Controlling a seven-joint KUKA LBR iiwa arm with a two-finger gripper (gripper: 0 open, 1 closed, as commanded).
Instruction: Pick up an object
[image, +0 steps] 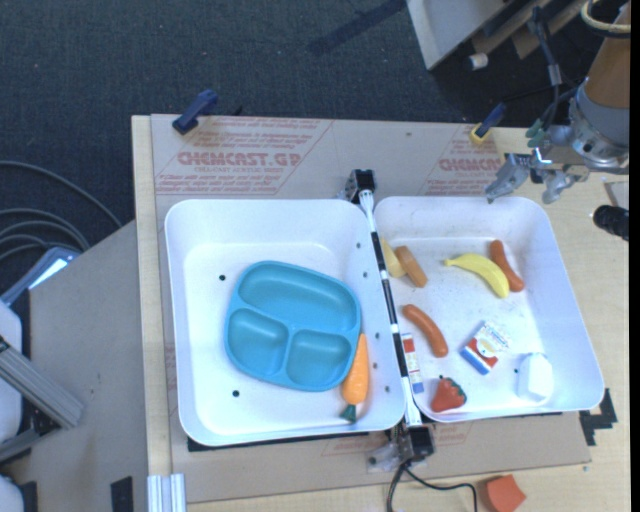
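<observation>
The arm (606, 75) shows an orange band above a rounded, pale grey metal wrist collar with a glossy sheen. A black cable (549, 55) runs along the arm's side toward the wrist. Below the collar sits the gripper (528, 180), a compact grey-silver assembly of small blocks and brackets with darker joints between them. Two thin grey fingers (503, 181) branch from it, each narrowing toward a pointed tip. A small green spot marks the gripper body next to the collar. A black rounded part (612, 219) sticks out just beneath the wrist.
</observation>
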